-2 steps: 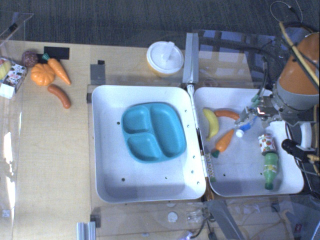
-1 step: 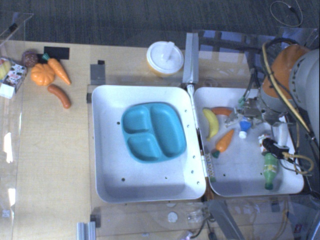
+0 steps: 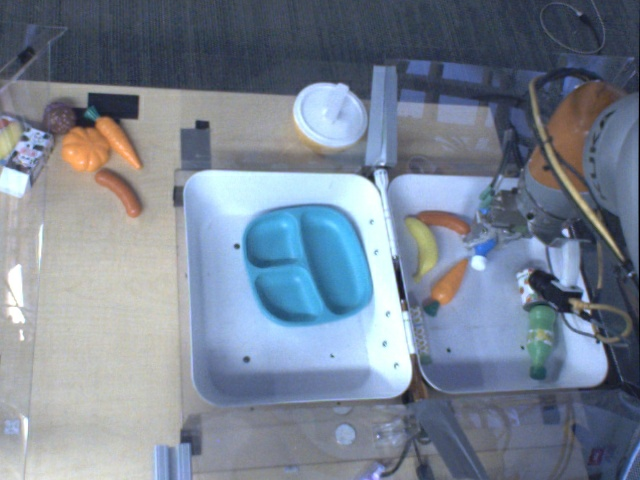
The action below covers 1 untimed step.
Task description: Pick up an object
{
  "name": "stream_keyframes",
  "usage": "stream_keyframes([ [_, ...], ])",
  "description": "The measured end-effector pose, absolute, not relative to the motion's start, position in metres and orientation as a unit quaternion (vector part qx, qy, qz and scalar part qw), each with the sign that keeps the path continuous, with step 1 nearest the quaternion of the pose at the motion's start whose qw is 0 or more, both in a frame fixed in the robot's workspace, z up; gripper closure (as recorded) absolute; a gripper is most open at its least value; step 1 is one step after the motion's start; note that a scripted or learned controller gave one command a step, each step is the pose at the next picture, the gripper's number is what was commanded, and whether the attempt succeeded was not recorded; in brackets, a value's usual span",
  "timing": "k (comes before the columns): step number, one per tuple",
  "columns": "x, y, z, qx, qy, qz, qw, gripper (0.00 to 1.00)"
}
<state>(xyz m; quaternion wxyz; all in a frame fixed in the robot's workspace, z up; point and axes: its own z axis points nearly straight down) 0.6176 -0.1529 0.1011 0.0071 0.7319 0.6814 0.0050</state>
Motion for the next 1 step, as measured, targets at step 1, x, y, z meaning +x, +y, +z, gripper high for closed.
stream_keyframes([
  [1, 0.6326, -0.1170, 0.1960, 0.765, 0.644, 0.0012, 0.002, 1.00],
])
